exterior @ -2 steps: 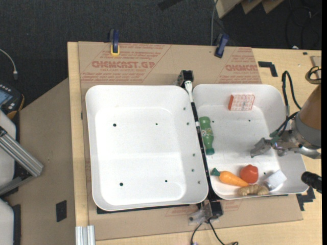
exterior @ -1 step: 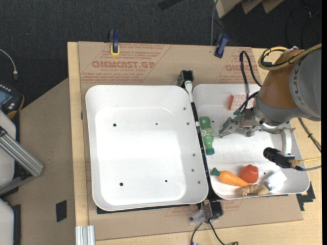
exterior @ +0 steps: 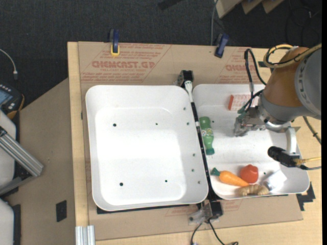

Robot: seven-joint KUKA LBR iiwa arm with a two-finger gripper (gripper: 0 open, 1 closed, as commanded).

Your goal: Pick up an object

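Over the right bin, gripper hangs beside the green bottle; jaws too blurred to tell, arm hiding the far corner.

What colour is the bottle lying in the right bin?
Green, the bottle, clearest in the camera view.

Looking down from above at a slant, fixed high over the tabletop. Far enough back to take in both white bins whole, left bin and right bin, plus dark floor beyond the far edge. Arm reaching in from the right side of frame.
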